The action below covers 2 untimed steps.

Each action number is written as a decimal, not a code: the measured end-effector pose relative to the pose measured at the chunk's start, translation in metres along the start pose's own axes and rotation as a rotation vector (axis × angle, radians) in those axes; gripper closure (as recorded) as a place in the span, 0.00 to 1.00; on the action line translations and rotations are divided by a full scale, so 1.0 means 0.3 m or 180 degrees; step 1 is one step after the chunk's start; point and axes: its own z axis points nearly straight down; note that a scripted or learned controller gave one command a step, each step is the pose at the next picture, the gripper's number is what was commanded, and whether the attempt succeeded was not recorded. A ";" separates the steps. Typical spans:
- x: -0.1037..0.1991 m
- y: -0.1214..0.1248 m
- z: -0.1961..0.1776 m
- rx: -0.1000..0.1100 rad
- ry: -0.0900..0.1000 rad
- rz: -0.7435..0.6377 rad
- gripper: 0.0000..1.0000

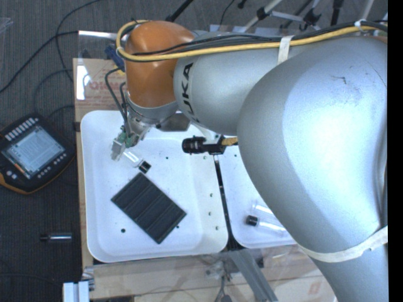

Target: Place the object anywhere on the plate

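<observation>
A dark ribbed rectangular plate [148, 207] lies flat in the front half of the left bin [101, 231], turned at a slant. A small clear tube with a black cap [139, 163] lies on the bin floor just beyond the plate's far corner. My gripper [119, 148] hangs low over the bin's far left part, right beside the tube's clear end, up and to the left of the plate. Whether it touches the tube is unclear.
In the right bin [236, 231] lies a second clear tube with a black cap [259, 223], partly under the arm. The big grey arm covers most of the right side. A teach pendant [30, 151] lies on the floor at the left.
</observation>
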 end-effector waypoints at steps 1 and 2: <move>0.004 0.004 -0.031 -0.0011 0.0009 0.0000 1.00; 0.006 0.006 -0.061 -0.0017 0.0015 0.0002 1.00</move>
